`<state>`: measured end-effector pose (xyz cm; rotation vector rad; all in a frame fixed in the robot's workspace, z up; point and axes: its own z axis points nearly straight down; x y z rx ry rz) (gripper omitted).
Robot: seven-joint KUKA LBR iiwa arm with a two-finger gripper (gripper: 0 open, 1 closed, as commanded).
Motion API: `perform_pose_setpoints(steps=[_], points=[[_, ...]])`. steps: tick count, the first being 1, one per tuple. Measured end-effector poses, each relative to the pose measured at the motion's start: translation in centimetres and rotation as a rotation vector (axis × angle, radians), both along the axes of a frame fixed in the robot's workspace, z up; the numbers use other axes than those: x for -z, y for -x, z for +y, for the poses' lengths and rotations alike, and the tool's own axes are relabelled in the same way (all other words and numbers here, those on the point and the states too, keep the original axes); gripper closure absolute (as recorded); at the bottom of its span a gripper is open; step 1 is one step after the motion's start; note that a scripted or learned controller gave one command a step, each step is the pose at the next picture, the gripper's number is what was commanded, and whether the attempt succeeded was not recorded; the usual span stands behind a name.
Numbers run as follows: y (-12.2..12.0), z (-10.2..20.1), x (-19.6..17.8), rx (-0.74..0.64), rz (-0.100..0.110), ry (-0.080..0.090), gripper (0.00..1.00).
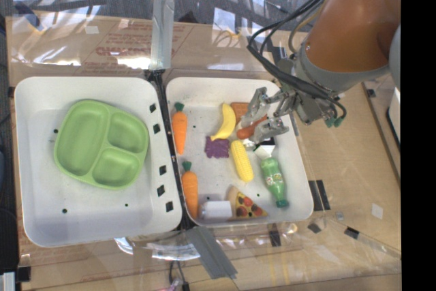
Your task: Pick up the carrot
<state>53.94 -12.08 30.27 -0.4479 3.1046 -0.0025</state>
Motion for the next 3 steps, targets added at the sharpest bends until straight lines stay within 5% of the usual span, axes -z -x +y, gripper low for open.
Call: perform_pose_setpoints(steps=[1, 2, 3], points=[[3.0, 4.3, -5.0, -0.164, -0.001, 0.001, 1.00], [-0.8, 12.7, -0.4, -0.690, 0.006, 0.000, 1.00], [6.3, 16.3, 5.3, -0.596, 0.007, -0.001, 1.00]])
